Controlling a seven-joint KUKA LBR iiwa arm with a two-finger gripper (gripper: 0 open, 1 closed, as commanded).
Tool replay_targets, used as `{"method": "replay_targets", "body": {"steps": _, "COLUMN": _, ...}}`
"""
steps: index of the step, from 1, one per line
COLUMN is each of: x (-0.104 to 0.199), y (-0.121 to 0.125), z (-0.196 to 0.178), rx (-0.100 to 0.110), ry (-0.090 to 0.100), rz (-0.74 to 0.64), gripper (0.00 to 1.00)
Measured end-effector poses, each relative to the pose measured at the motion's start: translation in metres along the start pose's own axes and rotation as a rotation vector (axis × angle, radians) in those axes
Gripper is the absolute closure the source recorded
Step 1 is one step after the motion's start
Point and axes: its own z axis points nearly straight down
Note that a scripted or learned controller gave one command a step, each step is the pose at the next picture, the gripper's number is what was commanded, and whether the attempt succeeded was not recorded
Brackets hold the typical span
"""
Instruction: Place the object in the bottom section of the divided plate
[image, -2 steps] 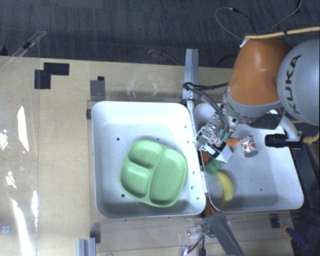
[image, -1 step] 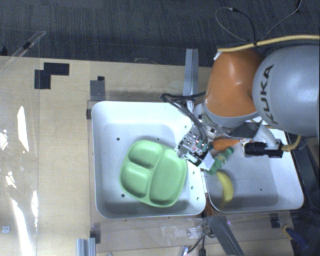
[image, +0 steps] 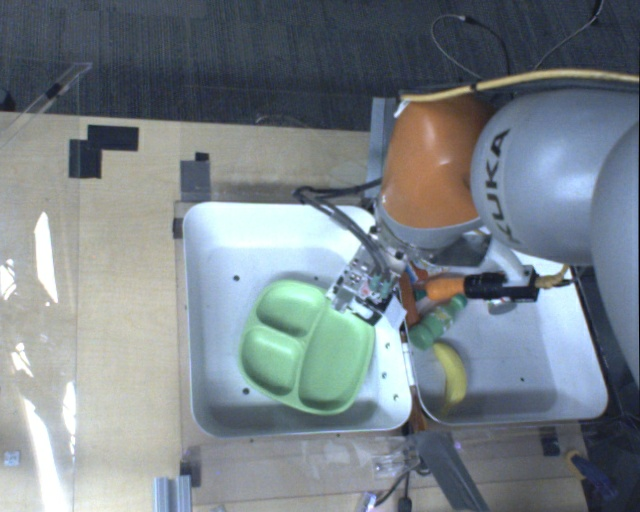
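Camera view gives us the gripper (image: 360, 290) at the plate's (image: 300, 360) one o'clock rim. We cannot tell its grip; a banana (image: 453, 372) lies in the right bin (image: 560, 395)

Two bins are sitting side by side on the bench (image: 90, 300). The divided plate (image: 305, 347) is lying in the left bin (image: 215, 300), toward its lower right. The gripper (image: 358, 287) is hanging over the plate's upper right rim. In the right bin (image: 560, 380), a banana (image: 452, 374) is lying near the left wall, with a bottle-like object (image: 437, 322) just above it.
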Motion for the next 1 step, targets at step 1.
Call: {"method": "replay_targets", "body": {"steps": 1, "x": -0.0001, "y": 0.0000, "z": -0.0003, "rx": 0.000, "ry": 0.000, "rz": 0.000, "gripper": 0.00}}
